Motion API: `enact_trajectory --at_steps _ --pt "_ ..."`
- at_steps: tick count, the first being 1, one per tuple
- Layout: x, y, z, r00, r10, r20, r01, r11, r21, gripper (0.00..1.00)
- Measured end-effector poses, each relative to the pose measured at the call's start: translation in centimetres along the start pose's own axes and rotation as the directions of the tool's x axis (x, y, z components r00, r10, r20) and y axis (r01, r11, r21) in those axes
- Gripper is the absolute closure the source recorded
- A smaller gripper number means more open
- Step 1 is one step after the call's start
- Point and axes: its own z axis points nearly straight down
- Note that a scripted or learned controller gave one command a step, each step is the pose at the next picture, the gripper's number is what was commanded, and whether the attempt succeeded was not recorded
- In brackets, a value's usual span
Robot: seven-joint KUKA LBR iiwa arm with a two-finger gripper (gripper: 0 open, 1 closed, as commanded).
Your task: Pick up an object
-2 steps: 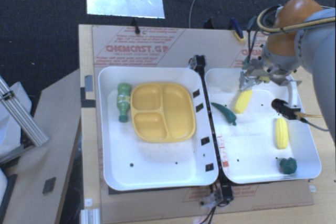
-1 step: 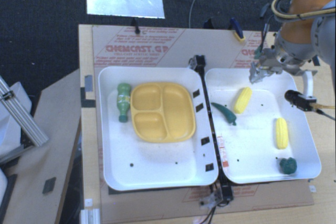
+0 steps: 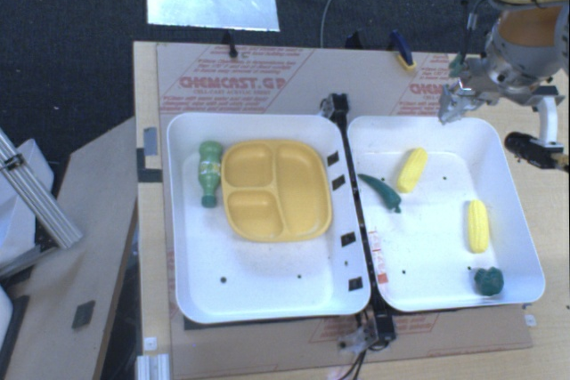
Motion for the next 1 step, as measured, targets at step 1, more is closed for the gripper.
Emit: enact_trajectory --at_steps 1 --pt "0.00 0.13 -2.29 1.000 0.000 -0.001 0.000 1.000 0.004 1.00"
